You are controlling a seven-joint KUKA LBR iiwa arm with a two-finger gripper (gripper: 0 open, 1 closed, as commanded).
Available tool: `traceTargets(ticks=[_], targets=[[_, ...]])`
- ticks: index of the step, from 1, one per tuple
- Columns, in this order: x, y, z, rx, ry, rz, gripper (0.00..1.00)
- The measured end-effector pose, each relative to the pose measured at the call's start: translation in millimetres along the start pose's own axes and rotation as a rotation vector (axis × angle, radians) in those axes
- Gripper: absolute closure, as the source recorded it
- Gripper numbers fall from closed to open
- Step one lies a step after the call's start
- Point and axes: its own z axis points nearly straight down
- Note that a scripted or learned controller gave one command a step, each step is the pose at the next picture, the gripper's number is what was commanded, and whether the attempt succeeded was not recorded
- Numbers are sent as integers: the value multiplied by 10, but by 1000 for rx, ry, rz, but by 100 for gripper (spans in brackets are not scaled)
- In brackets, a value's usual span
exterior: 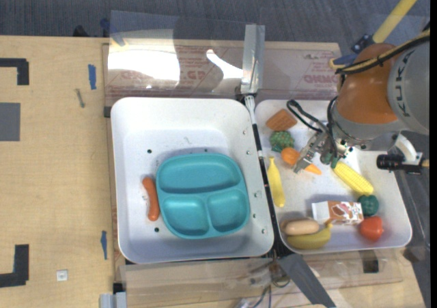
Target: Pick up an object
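Observation:
My gripper (pixel 315 162) hangs low in the right bin (pixel 396 242), open, its fingers straddling a small orange carrot (pixel 291 156) that lies under it. I see nothing lifted between the fingers. Close by lie a green broccoli (pixel 280 141), an orange-brown bread slice (pixel 280 120) and a corn cob (pixel 353 177). A yellow banana-like piece (pixel 275 182) rests along the bin's left wall. Toward the front are a small carton (pixel 339 212), a red tomato (pixel 371 229), a dark green piece (pixel 369 204), a tan roll (pixel 300 227) and a banana (pixel 315 240).
The left bin (pixel 130 122) holds a teal divided plate (pixel 202 194) and a red-orange sausage (pixel 151 198) beside it. The arm's orange band (pixel 362 95) looms over the right bin's back right corner. A metal divider (pixel 252 67) stands behind the bins.

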Motion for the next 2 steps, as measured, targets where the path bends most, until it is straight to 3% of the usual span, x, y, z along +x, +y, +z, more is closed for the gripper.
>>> traceTargets(ticks=[1, 2], targets=[[-52, 811, -1140, -1, 6, -2, 100], [585, 1331, -1612, 1, 12, -4, 100]])
